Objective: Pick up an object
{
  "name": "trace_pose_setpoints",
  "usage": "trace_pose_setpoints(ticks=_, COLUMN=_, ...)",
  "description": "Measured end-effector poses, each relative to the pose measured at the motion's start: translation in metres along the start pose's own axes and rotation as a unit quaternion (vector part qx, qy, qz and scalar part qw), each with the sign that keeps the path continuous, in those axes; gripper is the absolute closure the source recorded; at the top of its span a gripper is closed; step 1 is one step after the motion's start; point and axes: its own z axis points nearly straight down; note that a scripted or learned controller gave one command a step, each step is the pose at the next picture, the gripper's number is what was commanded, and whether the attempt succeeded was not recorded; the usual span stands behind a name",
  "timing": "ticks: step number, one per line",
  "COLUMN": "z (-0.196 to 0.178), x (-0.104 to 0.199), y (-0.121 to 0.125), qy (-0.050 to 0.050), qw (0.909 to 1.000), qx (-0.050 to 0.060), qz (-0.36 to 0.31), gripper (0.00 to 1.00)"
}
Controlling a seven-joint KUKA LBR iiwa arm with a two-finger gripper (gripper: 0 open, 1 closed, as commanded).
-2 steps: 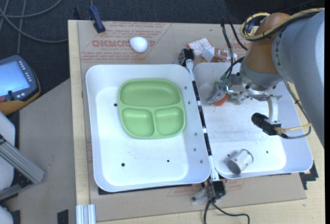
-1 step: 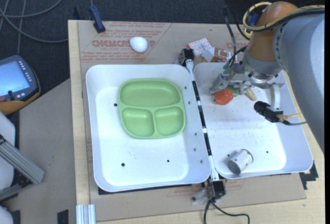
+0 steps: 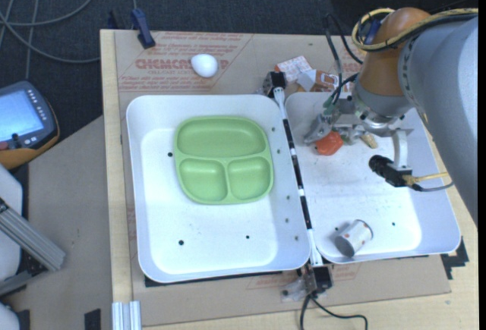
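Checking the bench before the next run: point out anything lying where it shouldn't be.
A white egg-shaped ball sits on the cardboard behind the left bin, outside both bins. A crumpled wrapper lies at the right bin's back edge. The silver can lies tipped on its side.

arm [image 3: 448, 70]: cut by right edge | end effector [image 3: 334, 127]: fingers unclear

Matt green plastic tray [image 3: 224, 159], smooth white plastic bins [image 3: 152, 192], shiny metal cup [image 3: 351, 236], cardboard bench [image 3: 175, 55]

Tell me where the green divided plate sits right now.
The green divided plate lies in the left bin, toward its upper middle. It is well apart from the tool, which is over the right bin.
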Motion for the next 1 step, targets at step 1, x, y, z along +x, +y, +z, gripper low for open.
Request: trace_pose_setpoints(ticks=1, z=-0.0102, x=-0.0002, y=0.0004, qy=-0.001, qw=1.0, qx=-0.001, qz=-0.001, gripper=1.0)
